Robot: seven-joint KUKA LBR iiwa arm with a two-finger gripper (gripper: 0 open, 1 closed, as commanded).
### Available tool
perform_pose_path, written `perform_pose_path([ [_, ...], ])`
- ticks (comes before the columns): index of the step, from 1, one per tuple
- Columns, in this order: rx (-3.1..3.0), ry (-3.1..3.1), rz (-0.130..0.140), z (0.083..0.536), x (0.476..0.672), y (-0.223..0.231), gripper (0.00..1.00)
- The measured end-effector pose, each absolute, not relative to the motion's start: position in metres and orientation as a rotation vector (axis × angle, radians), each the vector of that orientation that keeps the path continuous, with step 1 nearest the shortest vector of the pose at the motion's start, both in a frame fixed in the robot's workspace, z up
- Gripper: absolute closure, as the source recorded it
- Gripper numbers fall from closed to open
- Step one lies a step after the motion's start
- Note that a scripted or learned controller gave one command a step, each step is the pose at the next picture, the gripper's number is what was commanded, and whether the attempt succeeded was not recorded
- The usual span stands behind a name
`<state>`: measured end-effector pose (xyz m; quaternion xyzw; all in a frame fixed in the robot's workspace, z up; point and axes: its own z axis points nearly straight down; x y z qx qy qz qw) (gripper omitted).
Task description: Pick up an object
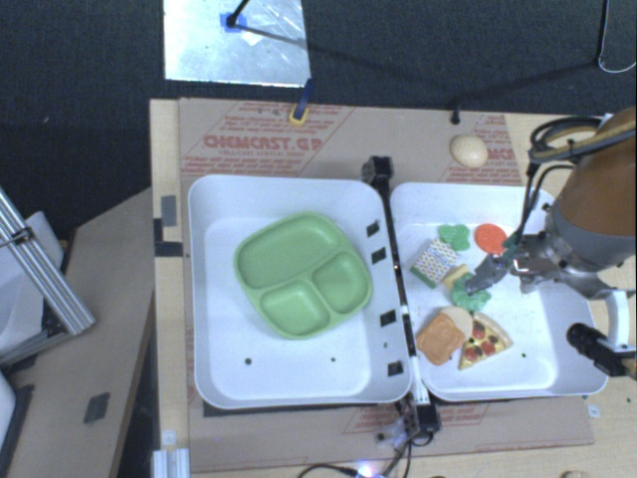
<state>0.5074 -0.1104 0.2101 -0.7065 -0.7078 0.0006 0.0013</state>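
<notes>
The pizza slice lies just below the gripper, whose fingers seem pinched on a small green toy in the right bin. It looks light, rigid and slick, so grip its middle.

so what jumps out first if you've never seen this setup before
The big green divided plate fills the middle of the left bin. In the right bin lies a cluster of bright toy foods: a pizza slice, a bread-like piece, a red-orange round piece and green pieces. The gripper reaches in from the right and sits low among them, by a green piece near the bin's middle.
</notes>
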Motion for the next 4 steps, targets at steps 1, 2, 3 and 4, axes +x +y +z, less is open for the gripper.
perform_pose_path([
  [1,-2.218,-2.22,0.003,0.166,0.506,-0.117,0.0],
  [2,-2.218,-2.219,0.003,0.118,0.497,-0.121,0.0],
  [3,-2.222,-2.226,-0.012,0.088,0.501,-0.121,0.0],
  [4,-2.225,-2.231,-0.016,0.1,0.502,-0.12,1.0],
])
